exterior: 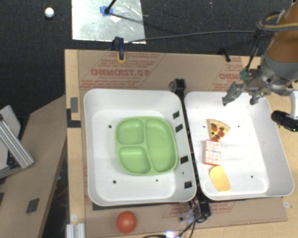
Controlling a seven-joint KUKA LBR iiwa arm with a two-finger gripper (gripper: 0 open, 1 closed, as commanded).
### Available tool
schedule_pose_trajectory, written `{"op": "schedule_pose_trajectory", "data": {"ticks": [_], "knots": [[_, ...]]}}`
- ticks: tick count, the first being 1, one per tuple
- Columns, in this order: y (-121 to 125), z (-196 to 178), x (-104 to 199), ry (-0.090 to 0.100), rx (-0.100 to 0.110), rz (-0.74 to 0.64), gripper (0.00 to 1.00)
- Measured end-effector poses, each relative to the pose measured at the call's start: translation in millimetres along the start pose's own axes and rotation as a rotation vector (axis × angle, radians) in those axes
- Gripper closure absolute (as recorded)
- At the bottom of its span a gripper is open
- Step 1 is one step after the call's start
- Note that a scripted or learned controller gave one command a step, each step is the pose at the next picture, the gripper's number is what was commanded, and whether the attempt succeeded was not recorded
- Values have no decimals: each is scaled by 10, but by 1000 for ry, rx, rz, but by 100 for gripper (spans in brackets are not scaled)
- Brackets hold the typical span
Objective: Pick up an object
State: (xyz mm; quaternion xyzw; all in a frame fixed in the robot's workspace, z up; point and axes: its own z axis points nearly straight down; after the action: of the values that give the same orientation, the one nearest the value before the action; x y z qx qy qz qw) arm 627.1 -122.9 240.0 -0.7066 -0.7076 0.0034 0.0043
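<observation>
Three small objects lie in the right bin [268, 148]: a pizza slice [218, 129], a red-and-white packet [212, 152] below it, and a yellow oval piece [220, 178] nearest the front. My gripper [244, 94] hangs over the bin's back edge, up and to the right of the pizza slice. Its two fingers are spread apart with nothing between them.
The left bin [97, 133] holds a green divided tray [146, 145]. A red ball [126, 221] rests on the cardboard in front of the bins. Black clips [179, 86] sit along the seam between the bins. A black fixture [287, 119] sticks out at the right bin's right side.
</observation>
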Motion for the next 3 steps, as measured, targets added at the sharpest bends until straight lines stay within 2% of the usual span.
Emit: {"op": "schedule_pose_trajectory", "data": {"ticks": [1,3], "knots": [[21,-78,4,-1,-12,-2,0],[60,1166,19,-1,-9,0,0]]}}
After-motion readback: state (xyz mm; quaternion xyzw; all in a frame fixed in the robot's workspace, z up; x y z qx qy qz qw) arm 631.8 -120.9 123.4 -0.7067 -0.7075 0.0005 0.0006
